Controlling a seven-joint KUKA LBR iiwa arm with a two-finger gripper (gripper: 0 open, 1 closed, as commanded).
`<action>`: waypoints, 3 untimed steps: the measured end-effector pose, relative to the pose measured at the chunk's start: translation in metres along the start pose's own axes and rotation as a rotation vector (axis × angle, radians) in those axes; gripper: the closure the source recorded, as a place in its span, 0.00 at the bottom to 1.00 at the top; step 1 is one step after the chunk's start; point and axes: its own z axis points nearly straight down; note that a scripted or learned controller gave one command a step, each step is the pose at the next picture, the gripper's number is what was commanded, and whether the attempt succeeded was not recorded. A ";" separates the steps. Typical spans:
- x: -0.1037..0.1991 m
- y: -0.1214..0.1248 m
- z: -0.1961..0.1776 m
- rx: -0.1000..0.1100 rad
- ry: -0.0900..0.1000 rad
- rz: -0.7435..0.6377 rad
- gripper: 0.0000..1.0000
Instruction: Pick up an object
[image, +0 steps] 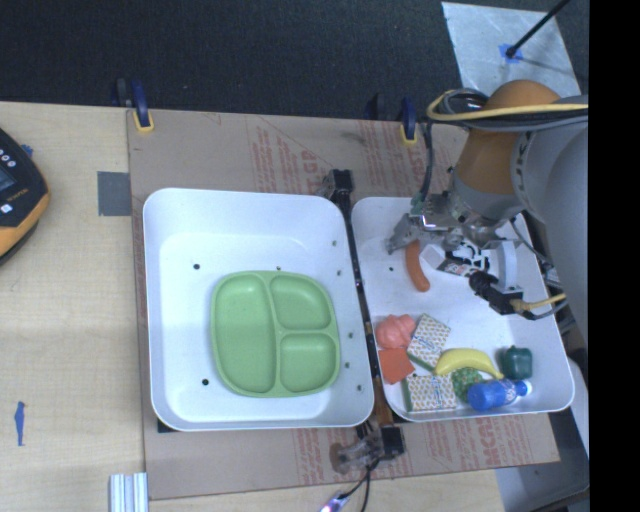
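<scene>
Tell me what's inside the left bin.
The left bin holds a green divided plate with three compartments, lying flat on the bin floor. Nothing visible sits in its compartments. Whatever is beneath the plate is covered and cannot be seen.

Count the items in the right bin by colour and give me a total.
Orange or red: 3, sausage, pink-orange lump, red piece
Yellow: 1, banana
Green: 2
Blue: 1, bottle
Patterned packets: 2
Total: 9
</scene>
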 end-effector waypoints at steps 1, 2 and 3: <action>0.005 0.019 0.000 -0.001 0.003 -0.001 0.00; -0.003 0.015 0.000 -0.001 0.011 -0.004 0.00; -0.008 0.018 -0.015 -0.011 0.004 -0.005 1.00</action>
